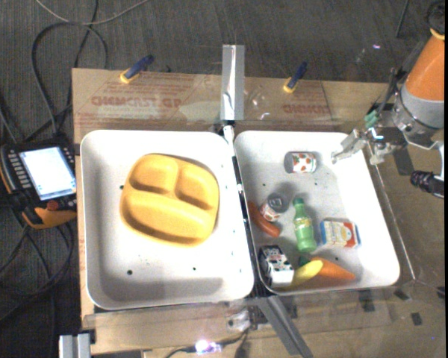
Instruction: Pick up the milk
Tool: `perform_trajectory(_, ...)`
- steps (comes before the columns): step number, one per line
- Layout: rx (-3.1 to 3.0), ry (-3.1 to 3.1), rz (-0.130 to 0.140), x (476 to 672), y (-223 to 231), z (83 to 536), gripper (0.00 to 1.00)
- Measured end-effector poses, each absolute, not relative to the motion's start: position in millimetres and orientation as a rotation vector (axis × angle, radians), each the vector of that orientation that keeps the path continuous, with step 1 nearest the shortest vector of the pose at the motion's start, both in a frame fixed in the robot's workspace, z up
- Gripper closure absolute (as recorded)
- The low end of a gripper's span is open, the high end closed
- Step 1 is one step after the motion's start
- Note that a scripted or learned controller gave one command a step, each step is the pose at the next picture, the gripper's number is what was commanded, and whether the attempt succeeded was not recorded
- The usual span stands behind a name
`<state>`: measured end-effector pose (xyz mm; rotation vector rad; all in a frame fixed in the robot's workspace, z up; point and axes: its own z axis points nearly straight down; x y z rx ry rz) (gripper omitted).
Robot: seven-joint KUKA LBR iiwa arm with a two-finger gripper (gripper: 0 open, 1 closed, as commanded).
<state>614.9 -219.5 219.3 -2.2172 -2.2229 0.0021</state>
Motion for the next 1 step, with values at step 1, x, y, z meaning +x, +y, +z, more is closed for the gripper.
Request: perform_trajectory(1,-2.149,-2.289,0.004,619.2,-161.6,118.4,0.0)
